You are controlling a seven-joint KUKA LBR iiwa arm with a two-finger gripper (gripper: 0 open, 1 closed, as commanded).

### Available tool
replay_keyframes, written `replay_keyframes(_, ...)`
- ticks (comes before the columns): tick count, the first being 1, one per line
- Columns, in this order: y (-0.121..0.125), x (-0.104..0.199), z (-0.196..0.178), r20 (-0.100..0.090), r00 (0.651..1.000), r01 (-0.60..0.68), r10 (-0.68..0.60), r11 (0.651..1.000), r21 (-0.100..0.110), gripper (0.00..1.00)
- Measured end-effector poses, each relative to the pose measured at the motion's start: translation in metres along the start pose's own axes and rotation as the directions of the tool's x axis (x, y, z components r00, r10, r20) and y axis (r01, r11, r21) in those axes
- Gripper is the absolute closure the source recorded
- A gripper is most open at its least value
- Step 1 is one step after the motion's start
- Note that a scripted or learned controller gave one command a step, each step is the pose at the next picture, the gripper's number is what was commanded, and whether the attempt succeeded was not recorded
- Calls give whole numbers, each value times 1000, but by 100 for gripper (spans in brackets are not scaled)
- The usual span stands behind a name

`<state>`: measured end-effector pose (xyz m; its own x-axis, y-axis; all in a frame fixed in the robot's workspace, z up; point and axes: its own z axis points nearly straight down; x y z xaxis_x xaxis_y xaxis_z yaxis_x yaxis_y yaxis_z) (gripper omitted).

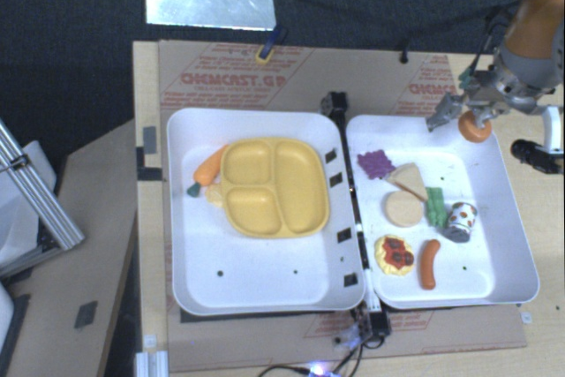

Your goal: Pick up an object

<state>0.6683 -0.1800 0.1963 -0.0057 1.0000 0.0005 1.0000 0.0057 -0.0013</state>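
Camera view — orange ball [475,129] between the tool's [465,121] fingers.

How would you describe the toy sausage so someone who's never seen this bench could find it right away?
Look in the right white bin, along its front edge nearest the camera. The sausage lies just right of the yellow pasta disc with red sauce. It is the only long, thin, orange-red piece there, standing nearly upright in the view.
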Motion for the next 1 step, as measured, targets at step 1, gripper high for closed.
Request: replay_keyframes(1, 2, -9, 55, 1, 1000, -4, 4, 1000, 1, 0)
